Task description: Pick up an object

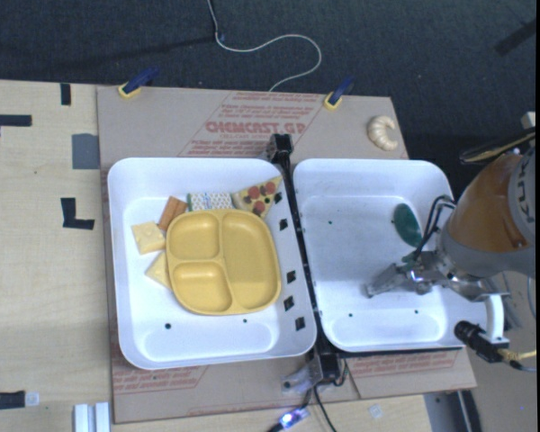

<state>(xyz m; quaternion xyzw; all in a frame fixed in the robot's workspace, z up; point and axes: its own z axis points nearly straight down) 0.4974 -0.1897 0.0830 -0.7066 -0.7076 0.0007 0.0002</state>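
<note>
A: Where did the arm stand at this entry?

B: The gripper (385, 283) sat low in the right bin (360, 331), lower right of the frame, pointing left. Whether its fingers were spread or closed could not be told from above; nothing was seen between them.

A: And the thing to pick up?

B: Nearest was a small dark green object (407, 222) against the right bin's far right side, just above the wrist and partly hidden by it. It looked smooth, rounded and light, probably rigid plastic, so likely slippery. A pinch across its narrow width seemed the best hold.

A: Other candidates?

B: The left bin (135, 331) held a yellow divided plate (223, 261), centre-left of the frame: stiff, light, but wide and flat, graspable only at the rim. Small flat pieces (148, 237) lay tucked at its upper left edge, some under it, thin and hard to get fingers beneath.
</note>
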